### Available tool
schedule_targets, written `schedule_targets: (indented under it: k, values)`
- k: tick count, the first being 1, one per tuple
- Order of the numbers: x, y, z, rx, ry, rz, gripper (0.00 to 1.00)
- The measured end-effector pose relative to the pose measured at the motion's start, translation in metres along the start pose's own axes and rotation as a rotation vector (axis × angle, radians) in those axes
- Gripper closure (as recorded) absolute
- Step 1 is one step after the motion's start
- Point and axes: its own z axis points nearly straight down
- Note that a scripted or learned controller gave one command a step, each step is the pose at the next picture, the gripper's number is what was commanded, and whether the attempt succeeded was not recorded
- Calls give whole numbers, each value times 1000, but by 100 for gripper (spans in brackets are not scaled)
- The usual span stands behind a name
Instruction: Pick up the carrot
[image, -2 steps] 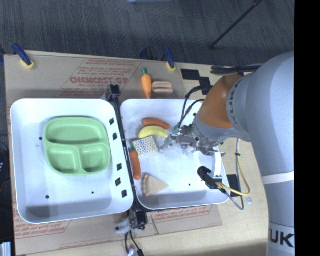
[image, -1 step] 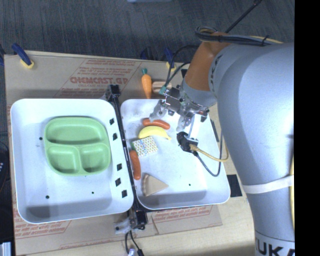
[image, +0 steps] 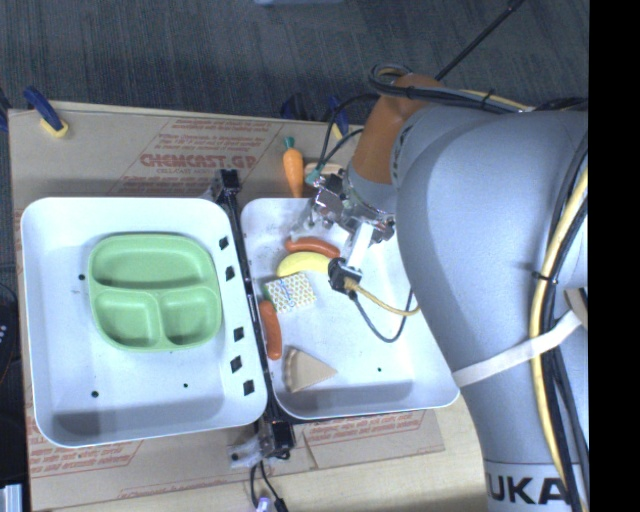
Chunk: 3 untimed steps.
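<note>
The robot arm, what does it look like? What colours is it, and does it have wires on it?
The robot arm is big, round and smooth grey, with an orange band above the wrist. White letters are printed near its bottom. Black cables loop over the top, a yellow cable hangs below the metal gripper, and a pale strap wraps its side.

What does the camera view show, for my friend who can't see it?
A grey robot arm's gripper hovers over the right bin. The carrot lies outside it, on the cardboard. The left bin holds a green tray.
</note>
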Motion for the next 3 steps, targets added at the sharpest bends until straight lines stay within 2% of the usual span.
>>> schedule_targets:
  k: [1,2,3]
  values:
    - [1,0,-10,3,0,-8,100]
    - [34,-29,-171,-1,2,185,100]
    - [63,-91,-154,3,-1,332,100]
